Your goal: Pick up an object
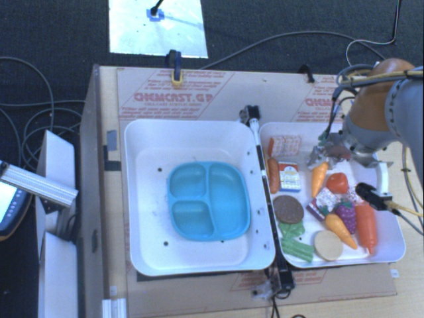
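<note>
Hanging over the right bin, the gripper sits at about 1 o'clock inside it, on the end of the grey arm that reaches in from 3 o'clock with its orange band above the wrist. From where I stand I cannot tell whether the gripper is spread or closed. Just under it, toward 6 o'clock, a small carrot lies tilted, and a red tomato sits beside that carrot at its 3 o'clock. At the gripper's 9 o'clock are a pinkish box and, below it, a small red and white carton, with an orange sausage lying along the bin's 9 o'clock wall. Near the middle of the bin a brown cookie lies flat, and 2 green pieces sit below it toward 7 o'clock. Toward 5 o'clock the things crowd together: a red and white packet, purple grapes, a second carrot, a pale round disc and a long orange-red carrot nearest the 3 o'clock wall. The left bin stands edge to edge with the right one on the surface and holds 1 blue divided tray, lying flat at its centre.
</note>
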Robot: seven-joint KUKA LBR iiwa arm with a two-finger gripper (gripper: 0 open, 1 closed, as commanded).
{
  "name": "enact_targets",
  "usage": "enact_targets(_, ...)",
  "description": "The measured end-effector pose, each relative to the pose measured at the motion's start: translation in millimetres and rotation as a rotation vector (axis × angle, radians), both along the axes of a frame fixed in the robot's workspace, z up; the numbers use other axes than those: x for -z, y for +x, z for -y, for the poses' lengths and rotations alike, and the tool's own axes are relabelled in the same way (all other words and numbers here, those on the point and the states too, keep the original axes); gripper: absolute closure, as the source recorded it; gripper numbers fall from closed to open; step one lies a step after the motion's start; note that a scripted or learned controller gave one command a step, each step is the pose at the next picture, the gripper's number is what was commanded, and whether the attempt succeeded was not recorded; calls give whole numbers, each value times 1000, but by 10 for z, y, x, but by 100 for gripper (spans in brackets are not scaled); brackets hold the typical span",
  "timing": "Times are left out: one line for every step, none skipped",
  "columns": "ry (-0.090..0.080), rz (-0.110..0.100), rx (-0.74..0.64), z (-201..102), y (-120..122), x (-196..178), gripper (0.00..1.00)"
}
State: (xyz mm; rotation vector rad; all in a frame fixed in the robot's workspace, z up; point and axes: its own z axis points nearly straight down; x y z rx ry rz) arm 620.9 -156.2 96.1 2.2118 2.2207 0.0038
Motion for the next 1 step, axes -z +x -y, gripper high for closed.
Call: enact_targets(4,-3,0,-1008,-318,-893,100)
